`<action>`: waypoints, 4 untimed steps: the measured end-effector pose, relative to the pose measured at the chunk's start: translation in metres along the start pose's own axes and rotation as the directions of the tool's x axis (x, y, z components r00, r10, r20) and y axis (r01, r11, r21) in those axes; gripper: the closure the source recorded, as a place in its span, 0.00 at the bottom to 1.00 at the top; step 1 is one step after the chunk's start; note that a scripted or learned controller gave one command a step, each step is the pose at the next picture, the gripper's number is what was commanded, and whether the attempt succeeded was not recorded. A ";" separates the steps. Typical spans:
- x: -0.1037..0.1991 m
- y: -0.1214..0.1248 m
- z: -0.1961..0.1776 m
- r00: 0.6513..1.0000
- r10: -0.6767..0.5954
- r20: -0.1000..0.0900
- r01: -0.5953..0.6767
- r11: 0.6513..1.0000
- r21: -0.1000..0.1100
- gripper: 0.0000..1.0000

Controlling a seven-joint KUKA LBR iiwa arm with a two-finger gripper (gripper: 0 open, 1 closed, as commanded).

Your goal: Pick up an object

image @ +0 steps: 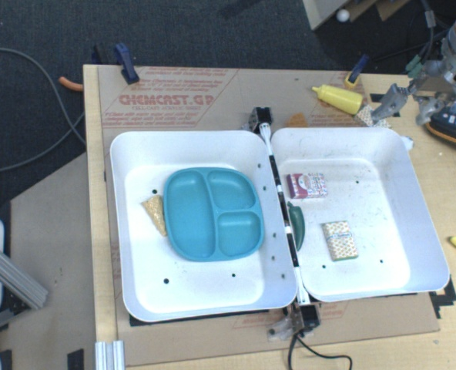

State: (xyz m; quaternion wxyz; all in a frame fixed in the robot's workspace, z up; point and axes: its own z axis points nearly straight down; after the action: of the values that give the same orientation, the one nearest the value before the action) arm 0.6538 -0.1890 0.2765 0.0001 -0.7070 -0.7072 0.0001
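Note:
The right bin holds a small pink and white box, a tan patterned box and a dark green object against its left wall. In the left bin lies a teal divided plate, with a tan crumbly piece tucked at its left edge. My gripper hangs over the bench just beyond the right bin's far right corner, open, with nothing between its fingers.
A yellow object lies on the bench behind the right bin, close to the gripper. Blue clamps grip the board's far edge. A black clip joins the bins at the back.

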 end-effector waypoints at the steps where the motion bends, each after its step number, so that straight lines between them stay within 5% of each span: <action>1: 0.007 -0.105 0.064 1.000 0.000 0.000 0.000 1.000 0.000 0.00; 2: 0.055 -0.175 0.113 1.000 0.001 -0.001 -0.001 1.000 0.001 0.00; 3: 0.076 -0.175 0.192 1.000 0.001 0.000 -0.001 1.000 0.000 0.00; 4: 0.076 -0.175 0.183 1.000 0.002 0.000 -0.002 1.000 -0.001 1.00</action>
State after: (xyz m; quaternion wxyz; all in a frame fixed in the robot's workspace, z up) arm 0.4789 -0.1130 0.0938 0.0001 -0.7076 -0.7066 -0.0002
